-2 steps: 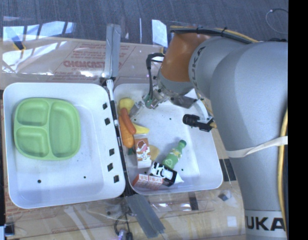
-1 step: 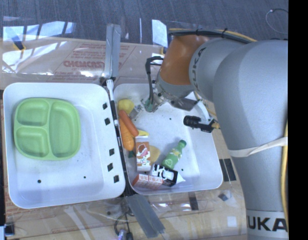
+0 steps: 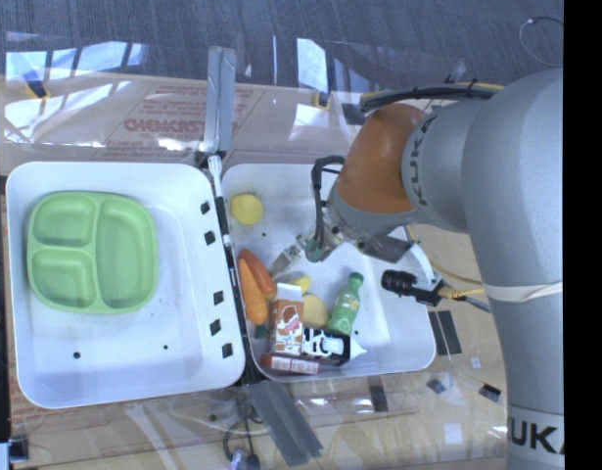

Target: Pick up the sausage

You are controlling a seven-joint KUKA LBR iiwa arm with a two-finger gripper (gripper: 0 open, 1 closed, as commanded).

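The big grey arm [image 3: 496, 213] leans in over the right-hand bin [image 3: 418, 346], its orange band [image 3: 379, 160] sitting above the wrist. Its gripper [image 3: 299, 254] hangs low inside that bin, with one finger [image 3: 287, 258] showing as a pale blade; I cannot tell whether the fingers are spread or pressed together. Well off to the fingers' left lies the other bin [image 3: 105, 360], holding a green divided plate [image 3: 91, 252]. Just below and left of the fingers rests the sausage [image 3: 256, 273], reddish-brown, lying against an orange carrot [image 3: 253, 303], apart from the gripper. Below the fingers sits a snack box [image 3: 287, 329], to their lower right a green bottle [image 3: 345, 305], and up to their left a yellow lemon [image 3: 246, 209].
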